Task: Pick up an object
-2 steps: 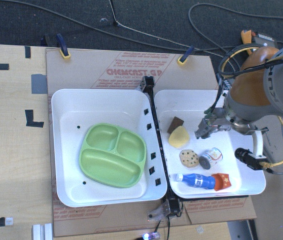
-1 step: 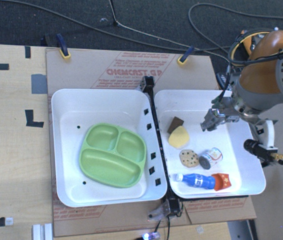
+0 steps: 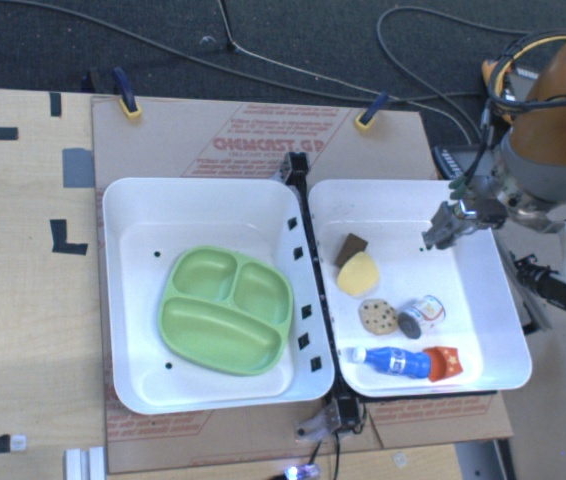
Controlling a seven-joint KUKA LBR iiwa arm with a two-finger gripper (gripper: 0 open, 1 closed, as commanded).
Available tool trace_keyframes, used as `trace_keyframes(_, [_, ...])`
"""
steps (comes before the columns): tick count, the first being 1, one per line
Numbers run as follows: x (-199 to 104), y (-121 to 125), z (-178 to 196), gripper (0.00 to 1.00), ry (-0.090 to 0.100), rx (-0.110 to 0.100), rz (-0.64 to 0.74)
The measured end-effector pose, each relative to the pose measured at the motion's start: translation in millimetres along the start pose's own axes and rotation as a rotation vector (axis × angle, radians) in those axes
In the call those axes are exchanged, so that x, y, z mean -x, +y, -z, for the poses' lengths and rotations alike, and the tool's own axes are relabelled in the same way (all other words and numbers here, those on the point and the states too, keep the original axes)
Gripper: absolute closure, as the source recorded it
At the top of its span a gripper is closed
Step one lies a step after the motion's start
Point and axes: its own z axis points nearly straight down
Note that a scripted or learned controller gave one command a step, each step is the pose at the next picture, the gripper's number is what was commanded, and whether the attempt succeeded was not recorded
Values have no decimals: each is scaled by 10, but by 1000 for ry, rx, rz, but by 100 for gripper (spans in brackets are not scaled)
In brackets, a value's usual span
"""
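While the gripper [image 3: 441,230] hovers over the right bin [image 3: 493,298], objects lie below.

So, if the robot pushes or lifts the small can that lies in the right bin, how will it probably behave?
The small can lies on its side, so a push would likely make it roll toward the cookie or the blue bottle. Its round, shiny wall probably slips in a grasp. It looks rigid, and probably light.
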Motion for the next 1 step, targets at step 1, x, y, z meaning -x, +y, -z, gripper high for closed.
trace_keyframes(1, [-568,-22,-163,100,3,-6,5])
